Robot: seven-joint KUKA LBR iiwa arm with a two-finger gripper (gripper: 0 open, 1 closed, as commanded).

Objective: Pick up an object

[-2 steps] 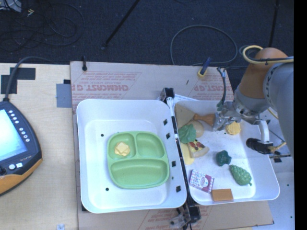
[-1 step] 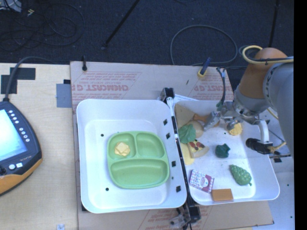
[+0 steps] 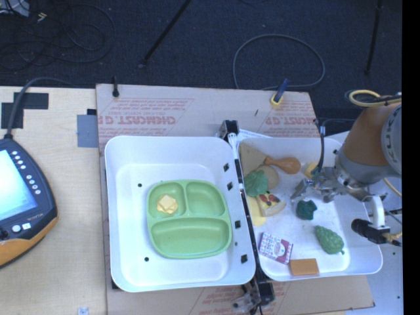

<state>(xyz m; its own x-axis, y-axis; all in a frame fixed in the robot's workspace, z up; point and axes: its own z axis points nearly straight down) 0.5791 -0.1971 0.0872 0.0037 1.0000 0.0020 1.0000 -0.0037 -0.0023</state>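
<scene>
1. Broccoli piece [image 3: 306,209], small and dark green, lies near the middle of the right bin [image 3: 364,261], just below the gripper [image 3: 314,188].
2. Gripper hangs low over the right bin's middle, reaching in from the bin's right edge; metal fingers point toward the bin's left wall. Cannot tell how far apart they are, and nothing is seen between them.
3. Arm [image 3: 367,143]: grey, orange band above the wrist, over the right bin's far right corner.
4. Other contents of the right bin: a larger green leafy item [image 3: 329,239] toward the near right corner; an orange block [image 3: 304,266] at the near edge; a pink-and-white carton [image 3: 275,247] just left of it.
5. Along the left wall of that bin: a green leafy piece [image 3: 256,183] against a pizza-like slice [image 3: 272,203], and a yellow wedge [image 3: 252,156] at the far left corner. A drumstick-shaped tan toy [image 3: 284,164] lies near the far edge.
6. Left bin [image 3: 125,156] holds a green divided tray [image 3: 189,216]; a yellow item [image 3: 167,205] sits in its far left compartment.
7. Both bins rest on cardboard on the counter [image 3: 59,268]. A handheld control pendant [image 3: 20,195] lies at the counter's left edge.
</scene>
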